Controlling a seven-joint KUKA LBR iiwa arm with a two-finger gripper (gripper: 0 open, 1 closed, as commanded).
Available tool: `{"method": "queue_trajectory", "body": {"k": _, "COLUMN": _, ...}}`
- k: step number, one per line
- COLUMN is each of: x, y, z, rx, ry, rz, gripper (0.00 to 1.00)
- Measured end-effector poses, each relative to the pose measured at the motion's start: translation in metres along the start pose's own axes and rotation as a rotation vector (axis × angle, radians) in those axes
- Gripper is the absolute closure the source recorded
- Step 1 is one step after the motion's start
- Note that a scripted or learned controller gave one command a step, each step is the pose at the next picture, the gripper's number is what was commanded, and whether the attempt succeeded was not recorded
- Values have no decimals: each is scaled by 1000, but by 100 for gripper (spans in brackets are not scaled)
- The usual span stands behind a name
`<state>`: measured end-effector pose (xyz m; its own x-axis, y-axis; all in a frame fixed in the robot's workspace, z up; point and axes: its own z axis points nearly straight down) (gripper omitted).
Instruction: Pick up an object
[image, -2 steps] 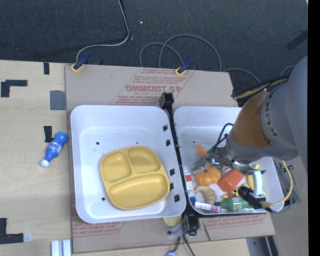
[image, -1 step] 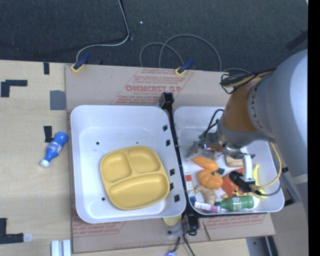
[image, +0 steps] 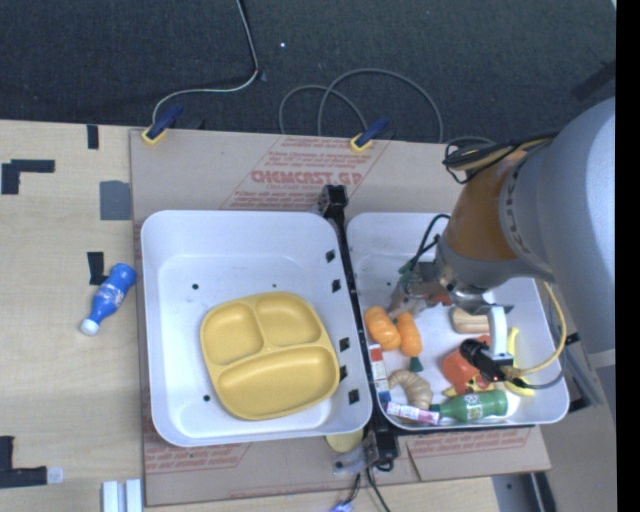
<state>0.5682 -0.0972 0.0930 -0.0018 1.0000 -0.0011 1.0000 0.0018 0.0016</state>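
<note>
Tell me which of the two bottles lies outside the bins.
The blue bottle, lying on the wooden bench left of the left bin. The green bottle lies inside the right bin, along its front edge.

1. Single fixed camera, mounted above the bench (image: 60, 250), looking down at a slant.
2. Far enough out to take in both white bins: left bin (image: 165, 240), right bin (image: 375, 232).
3. Arm (image: 540, 210) enters at the right bin's side, from frame right.
4. Dark floor beyond the bench's far edge.
</note>
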Motion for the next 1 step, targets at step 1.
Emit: {"method": "queue_trajectory", "body": {"k": 1, "x": 52, "y": -36, "z": -98, "rx": -7, "ry": -1, "rz": -1, "gripper": 100}}
